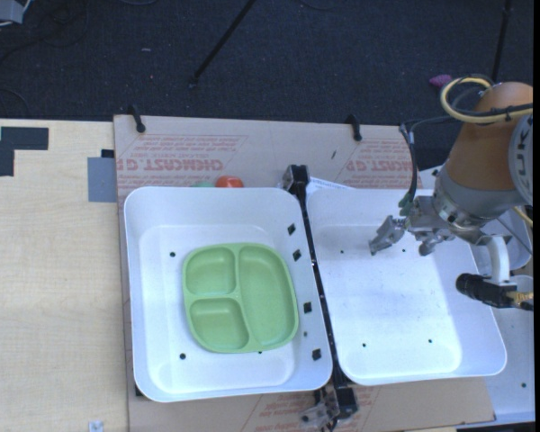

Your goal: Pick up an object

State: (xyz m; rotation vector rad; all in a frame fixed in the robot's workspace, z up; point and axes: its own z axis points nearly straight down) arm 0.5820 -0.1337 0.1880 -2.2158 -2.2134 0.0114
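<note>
A light green plate [240,297] with three compartments lies flat in the left white bin [153,241]. My gripper [405,238] hangs over the upper right part of the right white bin [414,331], well to the right of the plate. Its two fingers [384,237] are spread apart with nothing between them. The grey arm with its orange band [495,147] comes in from the right edge.
A small orange-red object [229,183] and a bit of green peek out behind the left bin's far wall, on the cardboard sheet [252,156]. A black divider clamp [306,277] runs between the bins. A wooden bench top [45,286] lies at left.
</note>
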